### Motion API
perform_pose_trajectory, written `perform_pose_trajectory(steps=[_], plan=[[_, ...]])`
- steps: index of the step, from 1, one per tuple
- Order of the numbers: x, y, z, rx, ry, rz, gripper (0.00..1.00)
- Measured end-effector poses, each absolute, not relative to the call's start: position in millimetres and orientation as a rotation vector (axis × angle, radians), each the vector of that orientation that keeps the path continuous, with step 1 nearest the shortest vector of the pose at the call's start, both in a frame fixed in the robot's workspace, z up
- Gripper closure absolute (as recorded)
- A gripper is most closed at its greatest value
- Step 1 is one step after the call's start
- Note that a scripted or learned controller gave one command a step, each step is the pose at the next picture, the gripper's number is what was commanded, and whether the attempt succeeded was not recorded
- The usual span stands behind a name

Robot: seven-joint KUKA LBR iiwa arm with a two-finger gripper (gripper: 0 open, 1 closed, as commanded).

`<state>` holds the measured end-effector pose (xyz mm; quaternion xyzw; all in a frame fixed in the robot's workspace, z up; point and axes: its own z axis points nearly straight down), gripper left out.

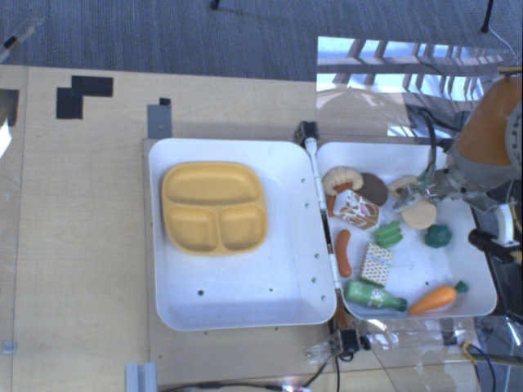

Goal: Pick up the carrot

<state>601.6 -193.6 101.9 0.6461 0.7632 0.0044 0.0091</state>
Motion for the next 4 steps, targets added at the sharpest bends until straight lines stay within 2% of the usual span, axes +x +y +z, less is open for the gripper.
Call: perform_pose_trajectory(steps=[1,2,3,4], plan=[[669.0,-203,93,1.783,2.578,0.008,1.00],[633.1,-144,207,1.626,2.663,0.014,1.00],[666.2,-49,251,1.970,2.435,0.014,1.00],[669.1,37,209,2.124,2.316,0.007,1.00]])
